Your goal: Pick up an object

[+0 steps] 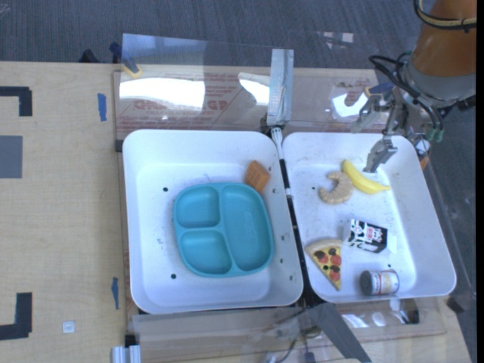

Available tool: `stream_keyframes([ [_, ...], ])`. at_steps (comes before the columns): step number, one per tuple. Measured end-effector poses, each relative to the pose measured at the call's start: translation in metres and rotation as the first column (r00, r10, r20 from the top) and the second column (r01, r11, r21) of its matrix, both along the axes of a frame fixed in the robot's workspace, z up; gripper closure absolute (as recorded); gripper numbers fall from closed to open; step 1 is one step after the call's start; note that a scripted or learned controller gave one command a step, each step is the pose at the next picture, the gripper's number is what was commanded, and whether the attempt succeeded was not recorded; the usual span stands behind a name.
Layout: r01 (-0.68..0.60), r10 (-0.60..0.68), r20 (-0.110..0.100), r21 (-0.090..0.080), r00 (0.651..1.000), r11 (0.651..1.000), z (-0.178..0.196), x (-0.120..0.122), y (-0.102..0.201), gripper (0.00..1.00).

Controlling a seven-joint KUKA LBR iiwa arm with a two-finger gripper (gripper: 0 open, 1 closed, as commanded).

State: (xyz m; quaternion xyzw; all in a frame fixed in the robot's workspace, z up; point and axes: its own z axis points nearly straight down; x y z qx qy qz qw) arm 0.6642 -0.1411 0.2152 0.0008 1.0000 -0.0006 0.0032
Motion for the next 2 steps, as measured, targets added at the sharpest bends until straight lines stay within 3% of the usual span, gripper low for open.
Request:
stream_keyframes([
  [1,-0.286,0.286,0.001,-0.001,0.958,0.958,-0.124,-0.047,0.037,0.00],
  [2,-0.287,0.287,0.010,-0.005,0.958,0.958,-0.111,-0.045,0.038,1.00],
])
